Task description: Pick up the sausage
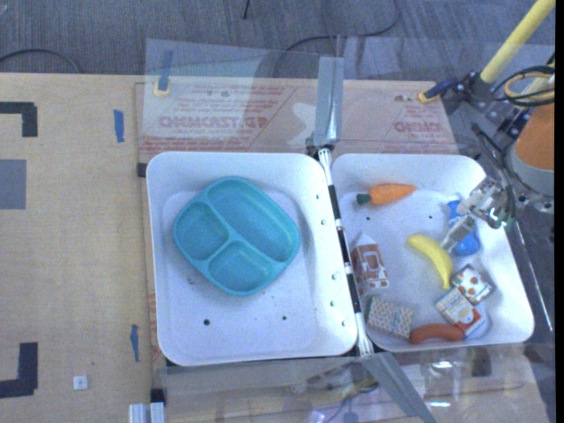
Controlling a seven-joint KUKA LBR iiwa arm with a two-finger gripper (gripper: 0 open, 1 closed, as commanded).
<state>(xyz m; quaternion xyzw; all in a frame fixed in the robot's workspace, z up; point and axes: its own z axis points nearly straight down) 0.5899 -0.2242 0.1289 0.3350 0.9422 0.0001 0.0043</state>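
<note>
My claw point(483, 203) sits above the right bin's point(520, 302) far right side, just over a blue object point(462, 236); I cannot tell how its jaws are set. The sausage point(435, 333) lies flat at the right bin's near edge, between a cracker box point(389, 316) and a small carton point(459, 307). A banana point(433, 257) lies mid-bin, a carrot point(389, 194) at the far side. The left bin point(167, 324) holds a teal divided plate point(234, 234).

L bin point(167, 324): plate point(235, 233) | R bin point(520, 315): sausage point(435, 332) front, carrot point(388, 194) back
</note>
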